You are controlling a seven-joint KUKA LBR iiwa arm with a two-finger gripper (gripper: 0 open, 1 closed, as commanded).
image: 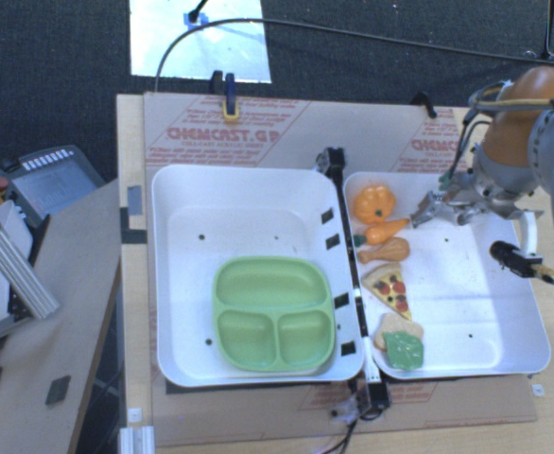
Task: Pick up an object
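**Toy foods along the divider side of the right bin, gripper near the carrot**

The landmark is the black divider strip (345,253) where the two shallow white bins meet. To its right lies the right bin (504,320); to its left, the left bin (187,253), which holds a pale green tray (275,312) with three compartments, one long and two smaller, its right edge close to the divider.

All the graspable things lie in the right bin, in a loose column just beside the divider. Farthest up the column is an orange pumpkin (372,202), round and ribbed, with a small green stem. Just below it lies an orange carrot (388,230), slim and tapered, its narrow end pointing away from the divider. Below that is a tan drumstick-shaped piece (387,251), lying crosswise, apparently touching the carrot. Next comes a pizza slice (389,288), a yellow wedge with a tan crust edge and red and dark toppings. Lowest in the column is a pale bread-like piece (397,329) with a green leafy piece (405,351) lying on its lower part.

The gripper (421,213) reaches in from the side away from the divider, below the grey arm (542,149) with its orange band. Its tip is just beside the carrot's narrow end; whether it touches cannot be told. Whether the jaws stand apart or together cannot be told, and nothing is seen clamped between them.
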